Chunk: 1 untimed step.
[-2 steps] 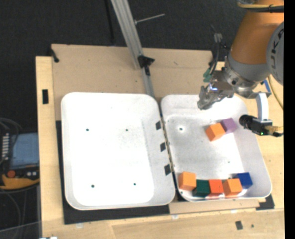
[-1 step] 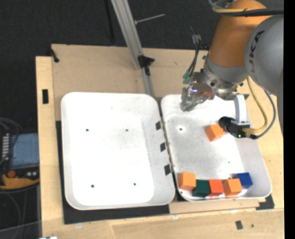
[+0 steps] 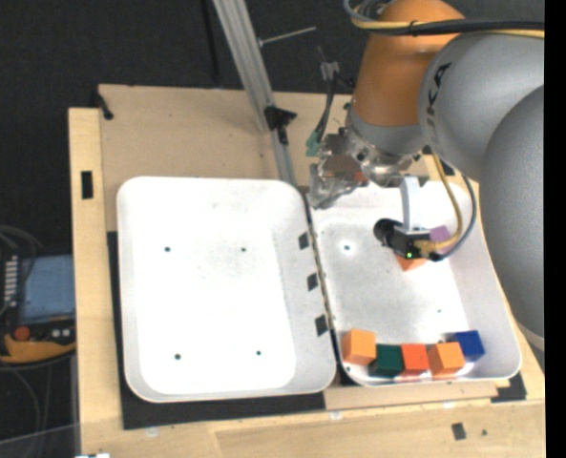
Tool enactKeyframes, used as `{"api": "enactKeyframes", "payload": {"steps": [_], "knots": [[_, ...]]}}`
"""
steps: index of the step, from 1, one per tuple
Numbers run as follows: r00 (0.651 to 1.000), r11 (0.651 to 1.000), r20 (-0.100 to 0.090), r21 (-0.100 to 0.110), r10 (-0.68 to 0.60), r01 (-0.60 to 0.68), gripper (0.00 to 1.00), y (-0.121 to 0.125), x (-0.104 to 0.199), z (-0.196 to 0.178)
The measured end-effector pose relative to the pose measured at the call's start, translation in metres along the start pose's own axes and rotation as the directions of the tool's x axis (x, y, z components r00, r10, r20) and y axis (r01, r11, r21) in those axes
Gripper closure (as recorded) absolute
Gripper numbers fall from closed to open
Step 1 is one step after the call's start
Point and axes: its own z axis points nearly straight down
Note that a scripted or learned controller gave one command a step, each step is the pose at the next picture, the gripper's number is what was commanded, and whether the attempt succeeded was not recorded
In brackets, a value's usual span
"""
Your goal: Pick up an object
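- pincer (image 3: 331, 181): hangs over the far-left corner of the right bin (image 3: 387, 299), just beside the divide between the bins. Can't tell if it's released or clenched; nothing seen in it.
- Arm (image 3: 473, 74) comes in from the right, orange band (image 3: 402, 41) above the wrist.
- purple block (image 3: 439, 232): mid-bin, right of the pincer, partly hidden by robot hardware. Orientation unclear.
- small orange piece (image 3: 412, 262): just below-left of the purple block, mostly covered.
- Row of five blocks against the right bin's near wall, long axis of the row running along that wall, left to right: orange block (image 3: 361, 344), green block (image 3: 388, 360), red-orange block (image 3: 414, 357), second orange block (image 3: 446, 356), blue block (image 3: 469, 343).
- The blocks look roughly cubic, with no clear long axis of their own. Neighbours are touching or nearly so, and the two end blocks sit slightly further from the wall.
- left bin (image 3: 216, 284): beside the right bin, edges meeting at the divide.
- worktop (image 3: 168, 132): pale board under both bins.
- Slanted metal rail (image 3: 249, 55) rises behind the bins.
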Motion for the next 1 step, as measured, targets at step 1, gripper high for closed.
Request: {"api": "enactKeyframes", "payload": {"steps": [1], "knots": [[1.0,1.0,-0.002,-0.001,-0.001,0.001,1.0,0.0048,0.047,-0.0027]]}}
